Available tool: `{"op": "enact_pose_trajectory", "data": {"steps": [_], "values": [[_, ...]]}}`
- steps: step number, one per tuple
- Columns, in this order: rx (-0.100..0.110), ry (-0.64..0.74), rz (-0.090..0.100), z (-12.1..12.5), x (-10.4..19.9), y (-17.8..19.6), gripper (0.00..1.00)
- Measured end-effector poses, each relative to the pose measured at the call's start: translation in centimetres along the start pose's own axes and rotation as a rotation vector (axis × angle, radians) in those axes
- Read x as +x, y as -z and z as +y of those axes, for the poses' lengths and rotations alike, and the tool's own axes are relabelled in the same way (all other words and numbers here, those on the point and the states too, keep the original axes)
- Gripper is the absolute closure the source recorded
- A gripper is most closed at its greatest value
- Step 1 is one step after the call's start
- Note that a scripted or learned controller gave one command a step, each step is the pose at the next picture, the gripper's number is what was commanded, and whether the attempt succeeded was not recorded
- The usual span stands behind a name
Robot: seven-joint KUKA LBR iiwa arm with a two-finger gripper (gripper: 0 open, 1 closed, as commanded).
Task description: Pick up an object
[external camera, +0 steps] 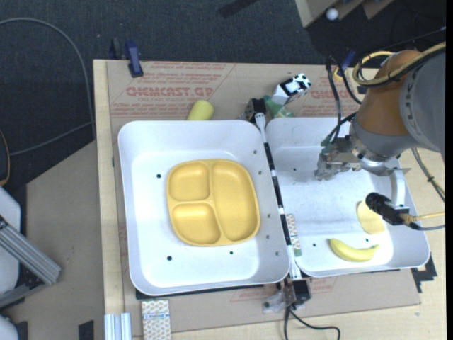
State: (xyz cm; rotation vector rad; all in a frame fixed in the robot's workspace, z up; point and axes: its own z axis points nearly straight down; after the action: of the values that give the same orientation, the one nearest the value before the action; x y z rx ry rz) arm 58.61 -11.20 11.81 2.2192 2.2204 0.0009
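Right bin (pixel 311 211): banana (pixel 352 250) lay near front wall | yellow piece (pixel 369 219) half hidden by cable | my pincer (pixel 331 167) hovered apart, grip unreadable | left bin (pixel 141 190): yellow divided plate (pixel 212 202).

Blue clamp (pixel 132 57); yellow cylinder (pixel 200 110)

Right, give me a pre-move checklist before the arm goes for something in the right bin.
1. Target present: curved yellow banana lies in the shallow white right bin, near its front wall: ok.
2. Banana free of neighbours: apart from the pale yellow round piece: ok.
3. Gripper over the right bin: ok.
4. Gripper above the banana: not ok, it sits towards the back.
5. Jaws open: cannot tell.
6. Yellow three-compartment plate out of the path, in the left bin: ok.
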Motion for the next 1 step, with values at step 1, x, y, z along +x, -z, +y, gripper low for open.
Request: {"op": "enact_pose_trajectory", "data": {"steps": [1], "values": [[0.001, 0.0, 0.0, -0.03, 0.02, -0.05, 0.0]]}}
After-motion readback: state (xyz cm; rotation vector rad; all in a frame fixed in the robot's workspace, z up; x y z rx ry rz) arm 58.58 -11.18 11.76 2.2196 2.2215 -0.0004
